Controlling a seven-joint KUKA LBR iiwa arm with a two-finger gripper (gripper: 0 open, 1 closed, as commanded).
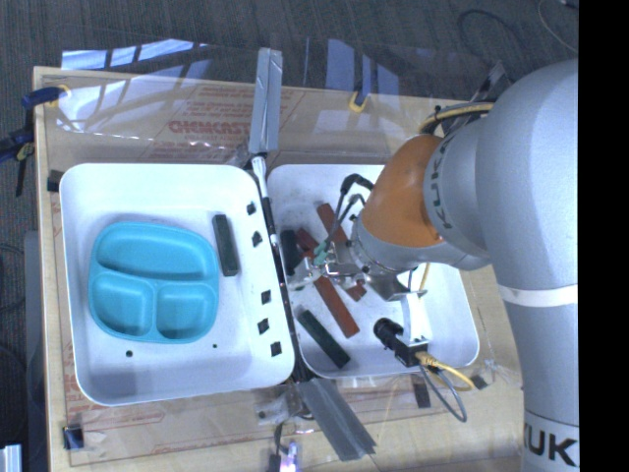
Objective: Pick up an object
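Brown slats (334, 298) lie crossed in the right bin (454, 347), at centre frame, with dark bars (324, 339) just below them and toward the divider. The pincer (334, 264) is low over this cluster, directly at the slats; whether it is open, closed or gripping anything cannot be determined. The left bin (74, 264) holds a blue divided tray (152, 281) and one dark bar (226, 244). Judged step: descent or grasp attempt on a slat. Next move requires closing squarely on one piece, then a vertical lift.
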